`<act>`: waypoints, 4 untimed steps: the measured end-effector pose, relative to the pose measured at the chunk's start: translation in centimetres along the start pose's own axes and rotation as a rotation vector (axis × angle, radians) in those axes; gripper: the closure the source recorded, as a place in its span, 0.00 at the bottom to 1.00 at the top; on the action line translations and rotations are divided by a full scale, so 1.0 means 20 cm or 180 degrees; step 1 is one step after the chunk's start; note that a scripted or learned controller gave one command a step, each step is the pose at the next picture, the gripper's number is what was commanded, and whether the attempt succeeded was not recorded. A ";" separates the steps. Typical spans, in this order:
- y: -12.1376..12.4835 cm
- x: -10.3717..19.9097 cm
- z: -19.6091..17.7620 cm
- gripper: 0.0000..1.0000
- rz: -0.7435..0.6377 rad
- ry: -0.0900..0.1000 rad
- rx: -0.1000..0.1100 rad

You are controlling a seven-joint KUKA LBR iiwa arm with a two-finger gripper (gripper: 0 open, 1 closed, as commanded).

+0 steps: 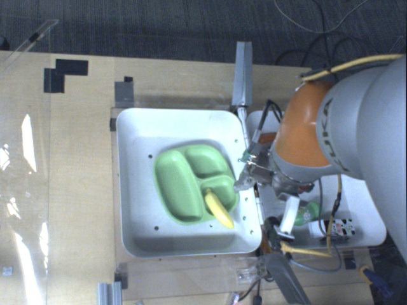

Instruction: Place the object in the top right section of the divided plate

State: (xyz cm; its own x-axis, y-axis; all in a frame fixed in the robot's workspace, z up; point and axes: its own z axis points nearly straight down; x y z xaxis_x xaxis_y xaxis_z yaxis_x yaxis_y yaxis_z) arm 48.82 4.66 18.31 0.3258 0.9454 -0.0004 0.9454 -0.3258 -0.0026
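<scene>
Banana (219, 210) lies across the green divided plate's (181, 196) lower-right rim, one end in a small section and the other on the white bin (137, 170) floor, while my arm (331, 138) hangs just right of that plate and I cannot tell the pincer's state.
</scene>
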 end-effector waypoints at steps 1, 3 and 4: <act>0.25 0.21 -1.03 0.00 0.0185 0.0006 -0.0021; 0.01 -0.06 -1.26 0.00 0.2037 0.0012 -0.0022; 0.07 -0.21 -1.15 0.00 0.2903 0.0014 -0.0014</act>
State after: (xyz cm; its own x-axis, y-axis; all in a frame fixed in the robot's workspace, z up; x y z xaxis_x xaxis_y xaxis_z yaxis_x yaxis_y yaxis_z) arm 48.75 0.24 41.40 0.9470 0.3211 0.0033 0.3211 -0.9471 0.0006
